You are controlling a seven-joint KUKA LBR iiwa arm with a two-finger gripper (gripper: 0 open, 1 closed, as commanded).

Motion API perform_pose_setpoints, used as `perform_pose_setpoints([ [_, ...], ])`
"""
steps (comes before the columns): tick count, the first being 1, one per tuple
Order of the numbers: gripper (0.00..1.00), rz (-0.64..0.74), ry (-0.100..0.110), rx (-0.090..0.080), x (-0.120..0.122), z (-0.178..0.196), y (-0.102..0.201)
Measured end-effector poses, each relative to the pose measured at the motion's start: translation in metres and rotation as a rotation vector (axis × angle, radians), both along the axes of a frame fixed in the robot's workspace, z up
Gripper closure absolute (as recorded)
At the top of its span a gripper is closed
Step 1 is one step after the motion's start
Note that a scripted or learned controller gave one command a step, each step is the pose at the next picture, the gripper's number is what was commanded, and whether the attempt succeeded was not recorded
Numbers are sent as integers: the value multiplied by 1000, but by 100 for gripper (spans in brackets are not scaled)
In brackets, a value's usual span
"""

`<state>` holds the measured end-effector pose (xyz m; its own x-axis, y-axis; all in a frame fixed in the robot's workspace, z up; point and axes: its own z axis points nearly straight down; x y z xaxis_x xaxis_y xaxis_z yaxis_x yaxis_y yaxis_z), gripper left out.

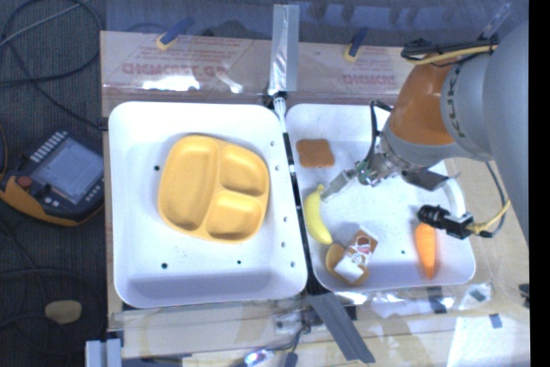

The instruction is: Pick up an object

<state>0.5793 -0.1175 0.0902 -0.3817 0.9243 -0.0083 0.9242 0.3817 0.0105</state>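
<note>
Here we see the jaws (331, 189) in the right bin (455, 275), just above the banana (317, 217); can't tell their state. Cardboard print behind the bins is unreadable.

The right bin (387, 120) is crowded along its near half: a banana (317, 217) lies against the left wall, a small carton (353, 258) sits just beside it at the near edge, and a carrot (425, 249) lies near the right corner. A brown cracker (315, 153) occupies the far left. Bare floor shows between banana and carrot. The arm (447, 112) covers the far right. In the left bin (137, 271), a yellow divided tray (214, 187) fills the middle, leaving a free margin around it.
</note>
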Motion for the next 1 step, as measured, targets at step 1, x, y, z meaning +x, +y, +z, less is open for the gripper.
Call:
perform_pose_setpoints([
  [1,0,56,0,0,-65,0,-3],
])
